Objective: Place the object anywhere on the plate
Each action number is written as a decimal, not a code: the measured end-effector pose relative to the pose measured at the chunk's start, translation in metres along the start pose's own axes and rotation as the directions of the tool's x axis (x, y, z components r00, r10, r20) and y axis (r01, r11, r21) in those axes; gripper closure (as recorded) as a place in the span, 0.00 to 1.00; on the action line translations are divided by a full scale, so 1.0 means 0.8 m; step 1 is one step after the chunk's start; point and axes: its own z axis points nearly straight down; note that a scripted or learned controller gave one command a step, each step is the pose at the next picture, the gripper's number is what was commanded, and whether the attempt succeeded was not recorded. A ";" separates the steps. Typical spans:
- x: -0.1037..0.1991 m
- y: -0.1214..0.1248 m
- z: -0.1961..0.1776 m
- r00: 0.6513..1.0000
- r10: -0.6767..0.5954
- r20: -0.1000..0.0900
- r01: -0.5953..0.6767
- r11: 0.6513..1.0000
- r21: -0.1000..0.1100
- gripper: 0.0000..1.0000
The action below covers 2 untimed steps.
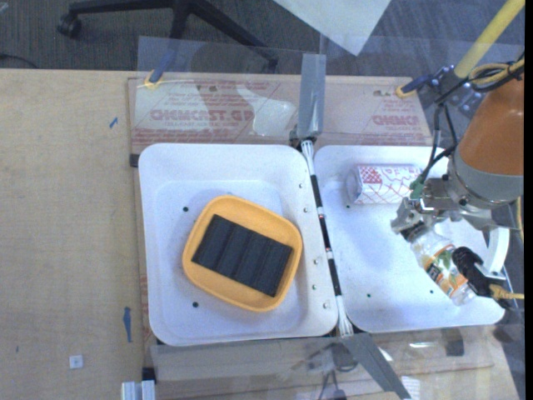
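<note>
The pincer [416, 221] hangs low over the right bin [375, 298], near a clear bottle [441, 265]; its grip cannot be judged. The yellow plate [241, 252] waits in the left bin [166, 182].

One camera hangs above the bench, tilted down, taking in both white bins: left bin [166, 182] toward nine o'clock, right bin [375, 298] toward three. Floor and chair base [179, 11] lie at twelve.
</note>
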 end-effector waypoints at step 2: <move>0.165 0.042 0.036 0.916 -0.401 -0.002 0.401 0.916 0.003 1.00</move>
